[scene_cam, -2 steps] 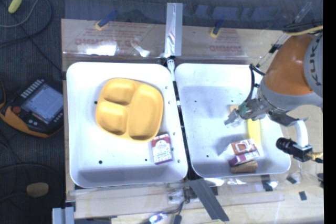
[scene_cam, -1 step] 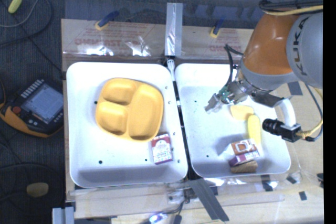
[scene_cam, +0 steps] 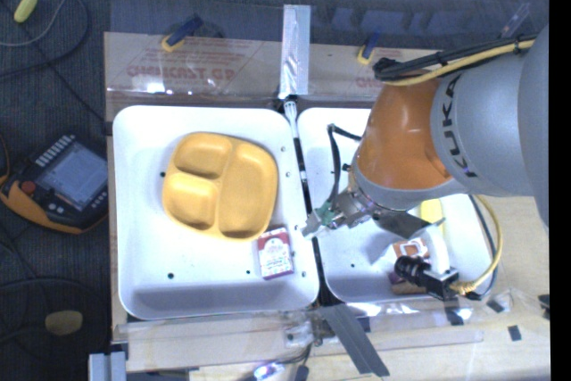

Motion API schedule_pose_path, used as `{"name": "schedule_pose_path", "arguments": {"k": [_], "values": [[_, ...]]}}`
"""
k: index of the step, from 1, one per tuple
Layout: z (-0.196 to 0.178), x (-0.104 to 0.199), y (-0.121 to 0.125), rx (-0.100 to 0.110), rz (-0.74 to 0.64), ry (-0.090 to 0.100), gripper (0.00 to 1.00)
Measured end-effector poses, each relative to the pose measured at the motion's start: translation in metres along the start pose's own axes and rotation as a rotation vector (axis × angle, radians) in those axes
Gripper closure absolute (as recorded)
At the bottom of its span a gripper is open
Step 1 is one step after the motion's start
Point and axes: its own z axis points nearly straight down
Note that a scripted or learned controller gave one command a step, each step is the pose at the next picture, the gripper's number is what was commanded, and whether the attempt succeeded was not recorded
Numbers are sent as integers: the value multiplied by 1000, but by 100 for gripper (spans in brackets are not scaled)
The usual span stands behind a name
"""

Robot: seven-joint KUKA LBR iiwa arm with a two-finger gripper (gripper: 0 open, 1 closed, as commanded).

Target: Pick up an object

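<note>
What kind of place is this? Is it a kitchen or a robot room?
Most likely a robot lab, not a kitchen. A big grey and orange robot arm reaches over two white bins, a control pendant lies on the carpet, and cables trail about. The yellow tray is just something to practise on.

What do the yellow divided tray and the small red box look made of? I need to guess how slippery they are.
The yellow divided tray looks like moulded plastic, smooth and matte, with soft rounded compartments. The small red box looks like printed cardboard, with flat faces and sharp edges; its finish is too small to tell.
</note>
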Motion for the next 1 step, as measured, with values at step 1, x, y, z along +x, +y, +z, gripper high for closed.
{"name": "schedule_pose_path", "arguments": {"k": [1], "values": [[-1,-66,48,-3,-270,-4,100]]}}
